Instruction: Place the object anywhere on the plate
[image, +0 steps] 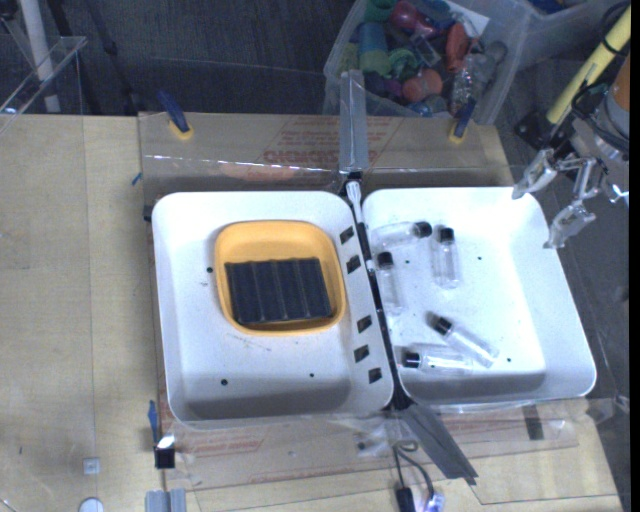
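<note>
A yellow plate (228, 248) with rounded corners lies in the left bin (180, 300). A black ridged rectangular object (278, 291) rests flat on it. Several clear vials with black caps lie scattered in the right bin (530, 330), among them one vial (444, 255) near the middle and another vial (462, 340) toward the front. My gripper (533, 218) hangs over the right bin's far right corner, open, with nothing between its fingers. It is well apart from the vials and from the plate.
A raised divider (362, 290) with black marks separates the two bins. A clear tub of colourful items (420, 50) stands behind the bins. Blue clamps (178, 122) hold a sheet at the bench's back.
</note>
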